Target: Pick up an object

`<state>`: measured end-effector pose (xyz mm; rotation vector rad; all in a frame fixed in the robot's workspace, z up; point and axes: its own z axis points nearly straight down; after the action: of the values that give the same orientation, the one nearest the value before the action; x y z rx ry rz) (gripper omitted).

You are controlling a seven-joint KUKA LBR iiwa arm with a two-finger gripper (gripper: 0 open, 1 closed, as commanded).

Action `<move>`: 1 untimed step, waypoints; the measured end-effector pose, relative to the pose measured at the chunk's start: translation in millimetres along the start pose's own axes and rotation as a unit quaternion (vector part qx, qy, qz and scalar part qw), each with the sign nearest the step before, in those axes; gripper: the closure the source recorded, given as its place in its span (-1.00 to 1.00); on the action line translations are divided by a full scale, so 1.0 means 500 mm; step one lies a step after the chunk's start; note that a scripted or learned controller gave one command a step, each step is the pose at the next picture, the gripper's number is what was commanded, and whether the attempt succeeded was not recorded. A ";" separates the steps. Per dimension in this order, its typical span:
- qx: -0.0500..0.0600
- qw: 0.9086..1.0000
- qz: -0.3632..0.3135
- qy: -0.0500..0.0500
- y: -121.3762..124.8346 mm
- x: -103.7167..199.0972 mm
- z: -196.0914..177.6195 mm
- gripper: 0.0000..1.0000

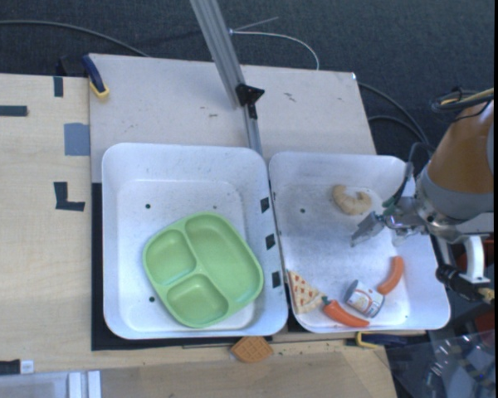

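Note:
The right bin point(315, 239) holds several items. A beige bread roll point(353, 199) lies near its back. An orange sausage-shaped piece point(390, 274) lies at the right, and a small can point(363, 299) rests on its side near the front. A carrot point(344, 313) and a waffle-patterned wedge point(303, 290) sit along the front edge. My gripper point(367, 229) hangs over the bin's right half, just in front of and to the right of the roll. Nothing shows in its grasp.
The left bin point(124, 222) holds a green divided plate point(203, 269). A round waffle cookie point(251, 349) lies on the bench in front of the bins. A slanted metal pole point(224, 48) ends at the bins' back edge. The arm's orange band point(465, 152) stands at the right.

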<state>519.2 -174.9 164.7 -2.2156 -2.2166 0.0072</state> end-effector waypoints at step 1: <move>-0.001 1.000 0.000 0.000 0.009 0.019 0.108 -1.00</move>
<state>523.1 -165.1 110.7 -2.2152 -2.2184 0.0063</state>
